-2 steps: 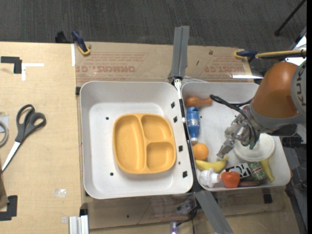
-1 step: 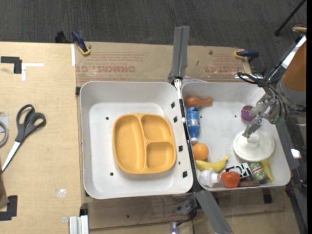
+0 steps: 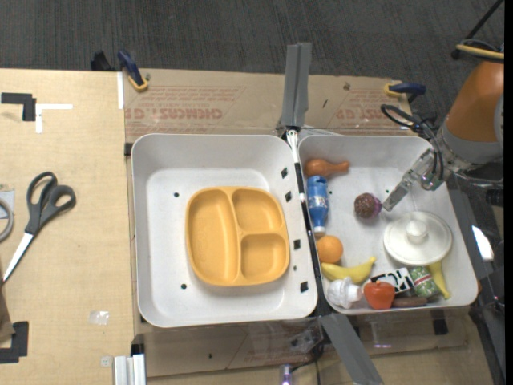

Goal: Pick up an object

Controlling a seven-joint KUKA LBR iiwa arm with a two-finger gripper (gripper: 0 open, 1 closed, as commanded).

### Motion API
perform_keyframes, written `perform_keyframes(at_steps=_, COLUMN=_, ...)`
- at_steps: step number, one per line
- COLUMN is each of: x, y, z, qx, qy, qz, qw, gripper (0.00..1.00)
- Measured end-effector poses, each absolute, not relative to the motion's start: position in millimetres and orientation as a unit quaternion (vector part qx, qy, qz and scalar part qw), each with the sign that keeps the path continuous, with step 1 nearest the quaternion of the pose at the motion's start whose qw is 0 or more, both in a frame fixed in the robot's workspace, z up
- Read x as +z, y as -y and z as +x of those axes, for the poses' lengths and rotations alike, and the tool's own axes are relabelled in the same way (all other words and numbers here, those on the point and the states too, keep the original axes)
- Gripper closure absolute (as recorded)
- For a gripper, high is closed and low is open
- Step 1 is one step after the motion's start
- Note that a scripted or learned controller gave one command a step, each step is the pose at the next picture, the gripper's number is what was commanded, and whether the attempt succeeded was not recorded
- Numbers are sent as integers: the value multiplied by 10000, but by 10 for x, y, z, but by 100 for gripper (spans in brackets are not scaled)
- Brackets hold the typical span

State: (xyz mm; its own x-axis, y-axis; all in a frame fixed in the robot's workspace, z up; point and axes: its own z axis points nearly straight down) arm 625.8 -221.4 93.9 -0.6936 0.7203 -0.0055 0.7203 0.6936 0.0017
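The end effector [image 3: 390, 201] is hanging over the right bin [image 3: 458, 207], coming in from the bin's right edge at a slant, with its tip sitting just beside a small dark purple round fruit [image 3: 368, 206]. Honestly can't tell how its business end is set from this angle, but nothing is showing in its grip.

The right bin is holding all the loose stuff. A brown drumstick-shaped toy [image 3: 327, 167] is lying near the bin's far left corner, and a blue plastic bottle [image 3: 317, 203] is lying along the left wall right below it. An orange round fruit [image 3: 329, 249] is sitting just under the bottle, touching a yellow banana [image 3: 354, 270]. A white round lid with a knob [image 3: 417, 237] is resting near the right wall, just below the end effector. Along the near edge there's a red tomato-like toy [image 3: 379, 295], a white bulb-shaped thing [image 3: 343, 294] and a black-and-white labelled packet [image 3: 401, 280], all crowding together.

The left bin [image 3: 156, 239] is carrying a yellow-orange plastic divided tray [image 3: 237, 235], sitting flat around the middle.

Out on the worktop's [image 3: 64, 295] left edge, grey-handled scissors [image 3: 38, 211] are lying well apart from both bins.
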Motion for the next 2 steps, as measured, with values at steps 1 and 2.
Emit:
perform_keyframes(at_steps=1, x=931, y=1487, z=6292, qx=-2, qy=-9285, qz=3712, qw=18, gripper=0)
perform_keyframes(at_steps=2, x=935, y=1052, z=6556, qx=-3, qy=-9393, qz=3432, qw=28, gripper=0)
